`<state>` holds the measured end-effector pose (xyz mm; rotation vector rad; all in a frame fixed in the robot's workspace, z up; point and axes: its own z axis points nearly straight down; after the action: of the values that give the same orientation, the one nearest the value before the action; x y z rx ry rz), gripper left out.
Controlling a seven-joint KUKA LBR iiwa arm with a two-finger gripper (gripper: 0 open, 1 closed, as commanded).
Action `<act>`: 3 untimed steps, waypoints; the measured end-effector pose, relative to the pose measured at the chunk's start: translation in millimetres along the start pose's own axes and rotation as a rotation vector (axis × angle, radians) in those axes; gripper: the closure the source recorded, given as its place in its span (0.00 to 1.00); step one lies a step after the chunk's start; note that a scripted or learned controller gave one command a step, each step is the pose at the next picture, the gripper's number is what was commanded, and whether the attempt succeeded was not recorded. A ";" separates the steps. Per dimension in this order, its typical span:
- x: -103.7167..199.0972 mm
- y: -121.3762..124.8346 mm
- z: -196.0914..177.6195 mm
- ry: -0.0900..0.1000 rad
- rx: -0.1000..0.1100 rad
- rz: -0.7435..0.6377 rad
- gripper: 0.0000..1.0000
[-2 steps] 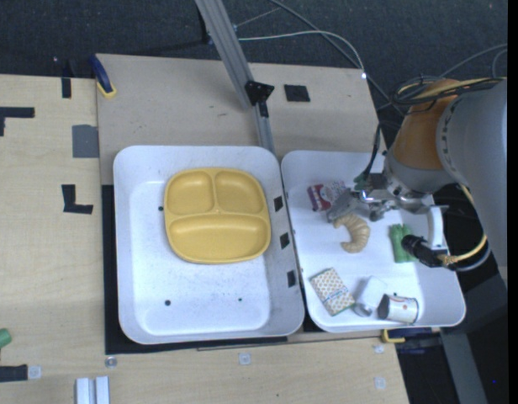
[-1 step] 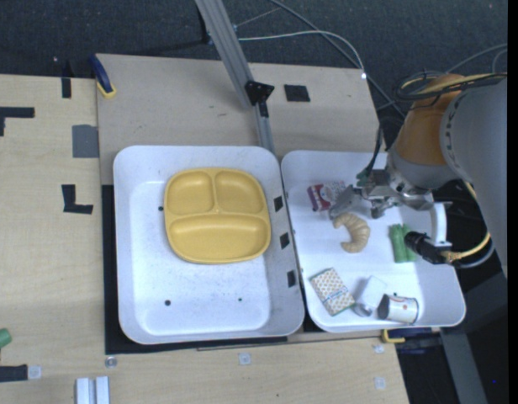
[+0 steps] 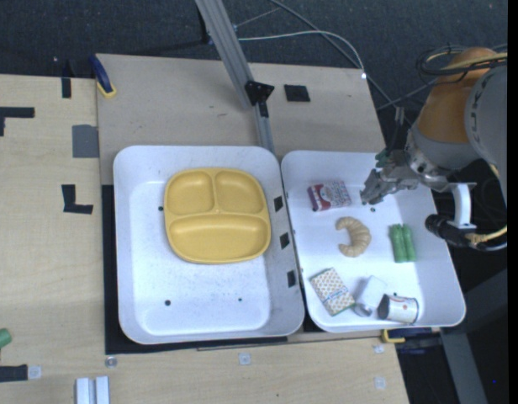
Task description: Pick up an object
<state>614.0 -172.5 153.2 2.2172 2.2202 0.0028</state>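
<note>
We are watching the gripper hanging over the back part of the right bin, with nothing between its fingers as far as we can see; the fingers are pointing down and look close together, but we cannot tell whether they are open or closed. So we are judging the task as barely begun: no object is lifted yet, and the descent, the grasp and the lift are all left to do. The nearest candidate is lying just to the left of the gripper: a small red and white packet, flat on the bin floor near the back. Near the middle of that bin a tan croissant is resting, curved and plump, and beside it to the right a green object is lying lengthwise. Toward the front we are seeing a patterned card or pouch and a small white cup with a red rim on its side. The left bin is carrying a yellow divided plate, sitting flat.
</note>
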 end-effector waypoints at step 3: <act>45.3 0.7 -107.5 0.002 0.005 -0.003 1.00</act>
<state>614.3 -127.1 260.7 2.2170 2.2274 -0.0008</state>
